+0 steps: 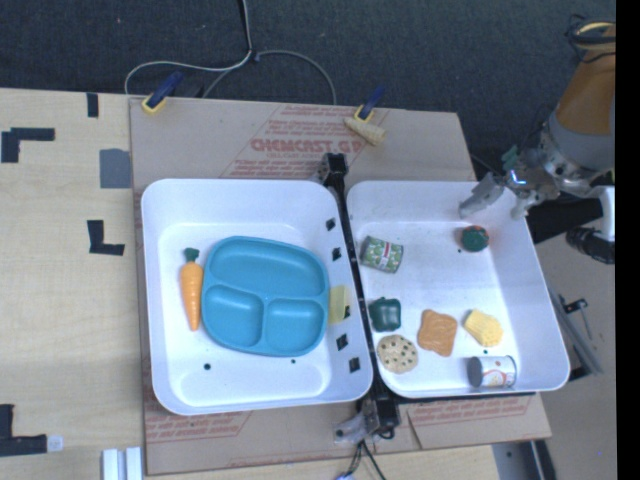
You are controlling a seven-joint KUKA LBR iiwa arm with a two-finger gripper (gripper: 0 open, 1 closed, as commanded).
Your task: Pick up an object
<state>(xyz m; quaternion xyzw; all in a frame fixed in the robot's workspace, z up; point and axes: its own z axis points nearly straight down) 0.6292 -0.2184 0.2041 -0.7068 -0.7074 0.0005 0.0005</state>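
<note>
Below gripper (497, 194) — small round green-red object (474, 238).

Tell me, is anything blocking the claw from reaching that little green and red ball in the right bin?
Nothing visible does. The gripper hangs over the right bin's top right corner, and the ball lies just below and left of it on bare white floor, apart from the other items.

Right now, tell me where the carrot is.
The carrot lies in the left bin along its left side, right beside the blue tray.
</note>
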